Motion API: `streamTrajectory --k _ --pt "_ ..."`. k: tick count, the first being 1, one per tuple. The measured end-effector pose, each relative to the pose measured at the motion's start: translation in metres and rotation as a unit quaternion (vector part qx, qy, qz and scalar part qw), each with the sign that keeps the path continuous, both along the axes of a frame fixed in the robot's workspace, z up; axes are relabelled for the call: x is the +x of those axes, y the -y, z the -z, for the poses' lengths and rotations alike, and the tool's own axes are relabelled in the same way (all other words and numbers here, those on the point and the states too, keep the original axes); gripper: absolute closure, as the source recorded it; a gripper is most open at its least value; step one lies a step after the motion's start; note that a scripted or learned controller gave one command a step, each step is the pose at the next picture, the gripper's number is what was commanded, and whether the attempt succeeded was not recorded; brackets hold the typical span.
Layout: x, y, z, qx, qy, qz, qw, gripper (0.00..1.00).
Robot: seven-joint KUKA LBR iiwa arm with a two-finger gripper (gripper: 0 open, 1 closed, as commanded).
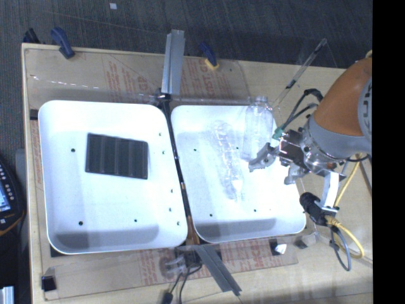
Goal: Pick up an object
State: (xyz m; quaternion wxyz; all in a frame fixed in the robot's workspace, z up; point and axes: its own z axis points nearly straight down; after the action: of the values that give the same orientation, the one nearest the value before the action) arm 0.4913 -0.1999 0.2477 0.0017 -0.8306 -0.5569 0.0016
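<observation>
Your jaws' state can't be told at this slant; the gripper (262, 160) hovers in the right bin (209, 227) beside what look like clear plastic bottles (231, 157). Nothing is lifted yet.

Wooden bench (38, 94) on dark carpet (190, 5); 2 blue clamps (63, 43) grip its edge.

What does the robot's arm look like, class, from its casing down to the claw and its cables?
The arm has a rounded grey casing with a broad orange band above the wrist. Below sits a cluttered metallic wrist block, then the small grey metal claw. Thin black cables loop beside the wrist, and a yellow cable trails underneath.
</observation>
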Motion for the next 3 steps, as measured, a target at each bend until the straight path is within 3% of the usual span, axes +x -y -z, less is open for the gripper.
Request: streamTrajectory --k 1,2,3 --pt "-0.004 -0.022 0.025 0.0005 -0.001 0.217 0.9761 0.0" --pt "-0.003 -0.023 0.015 0.0016 -0.002 0.212 0.9772 1.0" --pt "0.015 -0.043 -0.085 -0.0007 0.002 0.31 0.9508 1.0"
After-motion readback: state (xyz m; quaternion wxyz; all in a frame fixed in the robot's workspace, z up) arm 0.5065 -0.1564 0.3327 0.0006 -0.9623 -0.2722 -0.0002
